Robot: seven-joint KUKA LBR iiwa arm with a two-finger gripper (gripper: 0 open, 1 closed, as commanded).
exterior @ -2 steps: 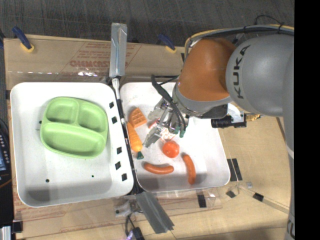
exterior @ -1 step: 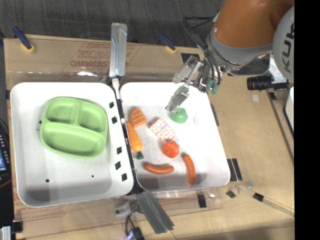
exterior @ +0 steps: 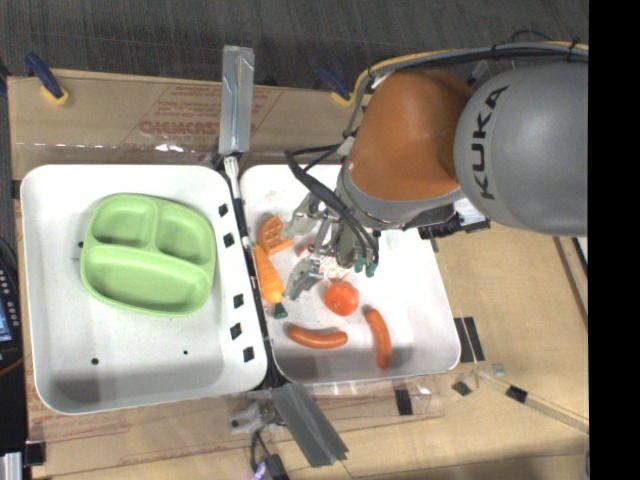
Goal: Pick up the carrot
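The grey arm housing, at 3 o'clock in the view, bears the brand name "KUKA" in black capitals, running vertically along its curved surface. The cardboard sheet beneath the bins, at 11 o'clock, carries faint red printed lettering, too blurred to read.

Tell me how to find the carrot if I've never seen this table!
Look in the right white bin, not the left one with the green plate. Go to its left wall, just left of the claw. The carrot is the long orange stick with a green tip, pointier than the two sausages and not round like the tomato.
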